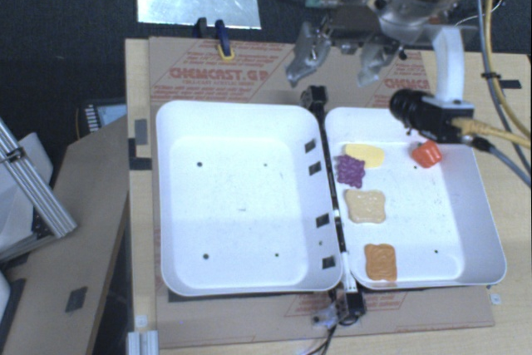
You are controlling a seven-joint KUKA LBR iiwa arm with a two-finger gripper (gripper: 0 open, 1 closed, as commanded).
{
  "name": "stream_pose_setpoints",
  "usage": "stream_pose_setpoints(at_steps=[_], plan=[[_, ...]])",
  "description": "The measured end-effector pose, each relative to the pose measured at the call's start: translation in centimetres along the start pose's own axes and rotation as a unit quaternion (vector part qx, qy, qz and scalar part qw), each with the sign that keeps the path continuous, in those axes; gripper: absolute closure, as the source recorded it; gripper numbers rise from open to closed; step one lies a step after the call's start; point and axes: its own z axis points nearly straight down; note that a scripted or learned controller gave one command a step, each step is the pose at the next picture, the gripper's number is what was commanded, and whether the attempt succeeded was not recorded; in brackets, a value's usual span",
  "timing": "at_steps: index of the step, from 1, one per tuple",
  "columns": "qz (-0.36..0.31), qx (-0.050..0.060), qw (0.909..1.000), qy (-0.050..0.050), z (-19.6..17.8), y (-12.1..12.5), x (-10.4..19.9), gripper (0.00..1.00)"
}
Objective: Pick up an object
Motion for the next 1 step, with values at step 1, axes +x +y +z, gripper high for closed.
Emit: stream_pose_setpoints(at_steps=[1], plan=[[0.000,0.000,1.0000,0.000,0.00,0.00,0.00,0.00]])
